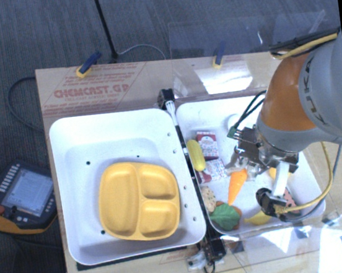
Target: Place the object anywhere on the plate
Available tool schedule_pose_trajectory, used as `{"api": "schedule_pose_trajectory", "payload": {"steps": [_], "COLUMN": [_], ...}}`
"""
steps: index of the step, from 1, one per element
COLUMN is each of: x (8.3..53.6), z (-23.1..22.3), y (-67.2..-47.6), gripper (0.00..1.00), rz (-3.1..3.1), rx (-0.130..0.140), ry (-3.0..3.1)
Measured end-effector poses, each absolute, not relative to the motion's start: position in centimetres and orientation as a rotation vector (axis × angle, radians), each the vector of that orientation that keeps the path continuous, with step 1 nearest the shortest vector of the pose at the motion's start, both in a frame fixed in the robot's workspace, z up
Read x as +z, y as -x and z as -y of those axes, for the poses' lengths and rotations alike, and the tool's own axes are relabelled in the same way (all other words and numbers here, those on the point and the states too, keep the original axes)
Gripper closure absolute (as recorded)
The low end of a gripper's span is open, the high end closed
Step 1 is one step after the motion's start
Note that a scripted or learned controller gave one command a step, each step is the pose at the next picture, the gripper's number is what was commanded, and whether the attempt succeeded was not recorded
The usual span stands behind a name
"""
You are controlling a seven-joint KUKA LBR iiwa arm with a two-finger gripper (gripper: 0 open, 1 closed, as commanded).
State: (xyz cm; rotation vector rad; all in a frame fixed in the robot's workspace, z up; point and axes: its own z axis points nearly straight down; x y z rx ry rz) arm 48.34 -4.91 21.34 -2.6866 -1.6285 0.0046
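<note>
Clutter crowds the toy carrot (235,185) beneath the tool (249,161), whose spread or closure I cannot tell. A grab there may snag neighbouring food, or drop the carrot short of the yellow plate (139,199).

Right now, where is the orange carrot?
In the camera view the carrot is in the right bin, just under the gripper, with the green toy below it and the yellow plate in the left bin.

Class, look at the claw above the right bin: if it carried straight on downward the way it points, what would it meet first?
Most likely the orange carrot, which lies right beneath the claw. From this slanted view depth is unclear, so that is a best guess.
</note>
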Motion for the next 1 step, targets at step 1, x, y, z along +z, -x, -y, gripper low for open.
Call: {"api": "schedule_pose_trajectory", "payload": {"steps": [1], "x": [21.34], "z": [4.91], "y": [-48.34], "gripper": [0.0], "rz": [1.628], "rx": [0.004], "ry": [2.687]}}
